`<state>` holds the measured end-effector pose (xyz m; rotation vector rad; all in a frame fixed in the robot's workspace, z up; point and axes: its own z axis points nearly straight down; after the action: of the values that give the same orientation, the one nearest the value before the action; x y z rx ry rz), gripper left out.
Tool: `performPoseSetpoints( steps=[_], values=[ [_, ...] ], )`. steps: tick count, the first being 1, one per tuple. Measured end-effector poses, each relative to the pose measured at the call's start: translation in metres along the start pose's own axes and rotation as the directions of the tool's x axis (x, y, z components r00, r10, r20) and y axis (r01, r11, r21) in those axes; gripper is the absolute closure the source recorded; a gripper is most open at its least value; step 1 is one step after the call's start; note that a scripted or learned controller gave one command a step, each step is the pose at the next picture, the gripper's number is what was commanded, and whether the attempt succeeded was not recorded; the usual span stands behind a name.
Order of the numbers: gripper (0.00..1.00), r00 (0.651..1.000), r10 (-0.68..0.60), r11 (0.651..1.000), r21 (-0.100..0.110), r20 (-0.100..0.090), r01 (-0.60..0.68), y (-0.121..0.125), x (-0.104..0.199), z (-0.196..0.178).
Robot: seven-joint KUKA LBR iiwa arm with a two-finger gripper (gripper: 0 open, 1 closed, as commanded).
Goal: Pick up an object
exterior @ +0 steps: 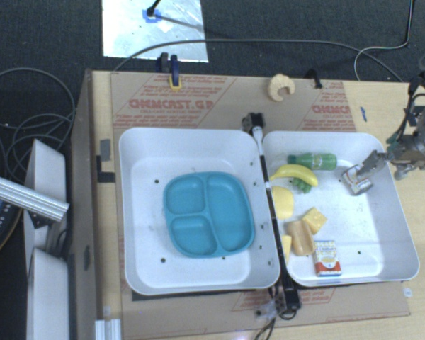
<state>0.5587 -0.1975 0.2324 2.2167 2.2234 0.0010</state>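
My gripper [357, 180] hangs over the right part of the right bin [400, 222], above bare white floor. It is open with nothing between its fingers. To its left lie a green bottle [313, 161] on its side and a yellow banana [295, 173] with a small green piece [301, 185] under it. Further toward the front are a pale yellow round piece [284, 202], a yellow cheese wedge [314, 219], a tan block [300, 237] and a small red and white box [327, 257]. None of them touches the gripper.
The left bin [138, 190] holds a blue divided plate [208, 212]. A black divider [268, 197] runs between the bins. A beige object [281, 86] and a blue and yellow clamp [173, 69] lie on the cardboard behind the bins. Cables trail at the left.
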Motion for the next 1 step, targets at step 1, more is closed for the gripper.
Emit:
performPoseSetpoints(
  steps=[1],
  values=[
    [0.00, 1.000, 0.000, 1.000, 0.002, -0.002, 0.000, -0.0099, 0.0896, 0.0855]
  ],
)
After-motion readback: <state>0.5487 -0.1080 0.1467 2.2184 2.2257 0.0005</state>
